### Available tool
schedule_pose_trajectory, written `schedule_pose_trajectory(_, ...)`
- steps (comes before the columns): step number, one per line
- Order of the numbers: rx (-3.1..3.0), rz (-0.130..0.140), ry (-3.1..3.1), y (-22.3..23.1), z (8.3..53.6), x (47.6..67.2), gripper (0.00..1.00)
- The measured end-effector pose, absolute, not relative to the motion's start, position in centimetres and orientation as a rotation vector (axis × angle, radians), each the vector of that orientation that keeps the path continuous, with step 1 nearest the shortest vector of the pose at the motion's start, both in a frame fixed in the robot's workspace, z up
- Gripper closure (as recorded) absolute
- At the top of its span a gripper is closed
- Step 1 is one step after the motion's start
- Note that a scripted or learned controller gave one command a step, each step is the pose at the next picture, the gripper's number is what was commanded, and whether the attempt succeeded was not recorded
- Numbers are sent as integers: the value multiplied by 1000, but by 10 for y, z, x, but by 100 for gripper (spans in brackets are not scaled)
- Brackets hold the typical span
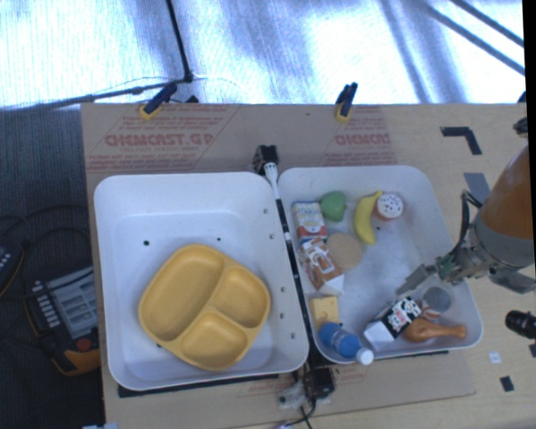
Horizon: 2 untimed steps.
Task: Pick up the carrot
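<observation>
The carrot (pixel 433 329) is an orange, tapered piece lying flat in the front right corner of the right bin (pixel 440 211). It sits just right of a black-and-white carton (pixel 399 318). My gripper (pixel 424 278) reaches in from the right over the bin's right side. It hangs a little behind and above the carrot, apart from it. Nothing shows in its grasp. The arm's orange band (pixel 521 196) is at the right edge.
The right bin also holds a banana (pixel 367 217), a green piece (pixel 334 205), small cartons (pixel 316 251), a tan disc (pixel 345 250), a yellow block (pixel 325 309) and a blue bottle (pixel 342 342). A yellow divided plate (pixel 205 304) lies in the left bin (pixel 116 226).
</observation>
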<state>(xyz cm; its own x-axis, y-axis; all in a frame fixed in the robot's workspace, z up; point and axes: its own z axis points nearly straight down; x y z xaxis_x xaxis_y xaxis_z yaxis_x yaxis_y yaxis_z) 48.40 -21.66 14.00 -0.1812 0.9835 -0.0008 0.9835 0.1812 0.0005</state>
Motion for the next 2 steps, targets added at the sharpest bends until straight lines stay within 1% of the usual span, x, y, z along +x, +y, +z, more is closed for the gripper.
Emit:
schedule_pose_trajectory(1, 1917, 1, 2492, -222, 126, 505, 0)
schedule_pose_trajectory(2, 1837, 1, 2547, -223, 135, 540, 0)
